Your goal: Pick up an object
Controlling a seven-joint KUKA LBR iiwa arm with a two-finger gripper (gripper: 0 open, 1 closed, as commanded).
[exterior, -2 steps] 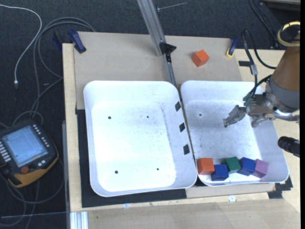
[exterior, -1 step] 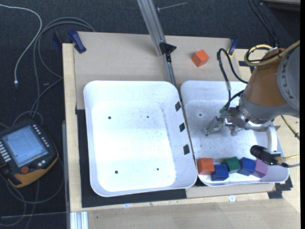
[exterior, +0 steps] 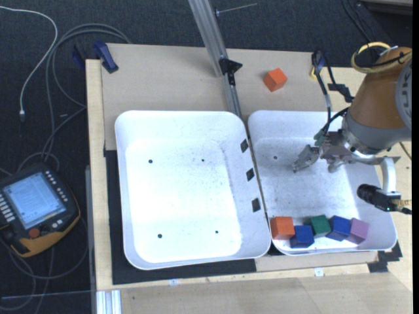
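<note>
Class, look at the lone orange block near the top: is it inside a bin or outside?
Outside. The orange block lies on the bare bench beyond the right bin's rim, apart from the blocks inside.

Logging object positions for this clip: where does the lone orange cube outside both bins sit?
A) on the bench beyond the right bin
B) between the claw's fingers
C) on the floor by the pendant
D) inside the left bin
A: the lone orange cube rests on the tan wooden bench, beyond the far rim of the shallow white right bin.
</note>
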